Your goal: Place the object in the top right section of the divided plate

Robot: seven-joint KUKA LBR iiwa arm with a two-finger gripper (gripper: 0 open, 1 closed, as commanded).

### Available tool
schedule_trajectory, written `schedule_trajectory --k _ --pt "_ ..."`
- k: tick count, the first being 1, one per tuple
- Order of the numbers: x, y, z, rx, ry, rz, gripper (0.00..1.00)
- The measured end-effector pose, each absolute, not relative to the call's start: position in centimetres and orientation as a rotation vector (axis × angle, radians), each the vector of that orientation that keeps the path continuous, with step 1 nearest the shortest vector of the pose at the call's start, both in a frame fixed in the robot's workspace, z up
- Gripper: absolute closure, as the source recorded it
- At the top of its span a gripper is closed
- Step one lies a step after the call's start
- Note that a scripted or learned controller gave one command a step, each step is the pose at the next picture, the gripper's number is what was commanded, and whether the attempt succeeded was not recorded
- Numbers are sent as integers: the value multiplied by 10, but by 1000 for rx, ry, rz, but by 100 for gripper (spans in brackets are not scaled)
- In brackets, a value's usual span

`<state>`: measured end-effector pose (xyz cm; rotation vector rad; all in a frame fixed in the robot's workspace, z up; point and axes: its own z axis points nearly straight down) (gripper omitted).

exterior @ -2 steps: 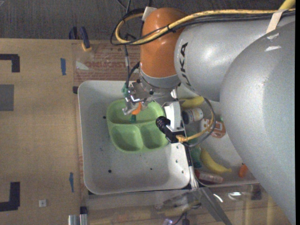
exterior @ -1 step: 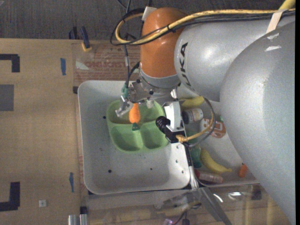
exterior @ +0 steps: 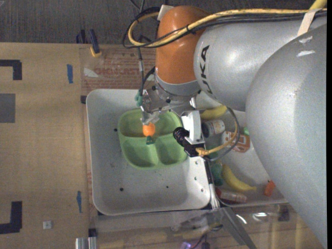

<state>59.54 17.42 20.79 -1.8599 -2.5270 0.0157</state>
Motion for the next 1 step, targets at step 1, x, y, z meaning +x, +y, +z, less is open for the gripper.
schedule_trajectory --k 1 --pt "585 77 180 -2241 -2192 15 100"
